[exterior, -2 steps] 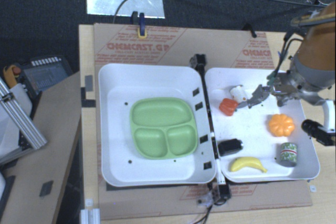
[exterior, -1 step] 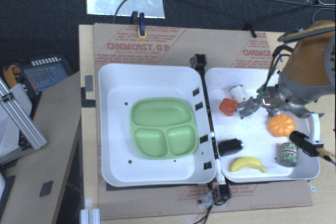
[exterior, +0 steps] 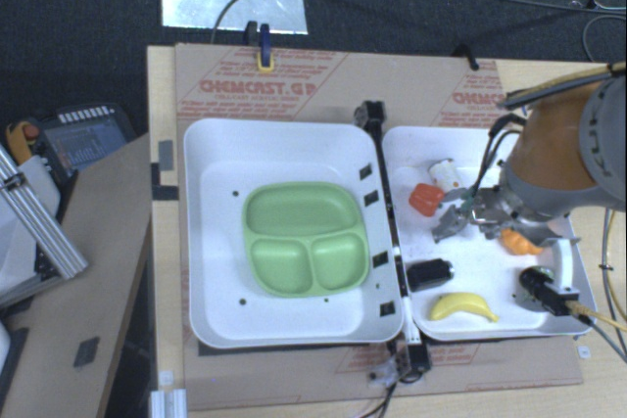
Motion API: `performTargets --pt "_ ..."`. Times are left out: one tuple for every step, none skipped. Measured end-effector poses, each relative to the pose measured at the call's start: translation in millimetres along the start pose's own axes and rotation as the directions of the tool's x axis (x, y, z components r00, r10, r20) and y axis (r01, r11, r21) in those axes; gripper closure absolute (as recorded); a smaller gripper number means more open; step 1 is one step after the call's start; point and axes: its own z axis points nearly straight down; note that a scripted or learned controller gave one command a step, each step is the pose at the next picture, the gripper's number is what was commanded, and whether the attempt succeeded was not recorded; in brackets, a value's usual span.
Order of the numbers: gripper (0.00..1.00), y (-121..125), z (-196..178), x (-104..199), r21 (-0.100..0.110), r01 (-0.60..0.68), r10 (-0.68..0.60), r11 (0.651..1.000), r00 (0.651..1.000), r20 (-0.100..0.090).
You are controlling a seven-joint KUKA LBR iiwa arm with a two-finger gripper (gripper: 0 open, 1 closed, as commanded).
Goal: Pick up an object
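- Gripper sits low in the right bin, fingers apparently parted, nothing seen between them, so not grasping anything as far as the view shows.
- Nearest candidate: red-orange object, just beside the fingertips on their upper left; looks apart from them, contact can't be confirmed.
- White object lies just above the red one, close enough to get bumped.
- Orange object is partly hidden under the wrist, bad target from here.
- Black object sits near the bin's left wall; banana lies near the front wall, both well clear of the fingers.
- Left bin holds a green divided tray, not in play.
- Judgement: go for the red-orange object; centre the fingers over it, straddle its narrow side, descend fully before closing.
- Risk: closing off-centre likely pushes it toward the white object or the divider.
- Lift straight up, check it sits between the fingers.
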Motion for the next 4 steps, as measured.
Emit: performTargets --pt "0.0 0 45 0 -0.001 0.0 0.0 1.0 1.0 0.0" --pt "1.0 1 32 0 -0.007 0.0 0.0 1.0 1.0 0.002" --pt "1.0 6 -22 -11 -0.011 -0.001 0.001 1.0 1.0 0.003" --pt "1.0 8 -76 -11 -0.01 0.003 -0.003 1.0 1.0 0.003"
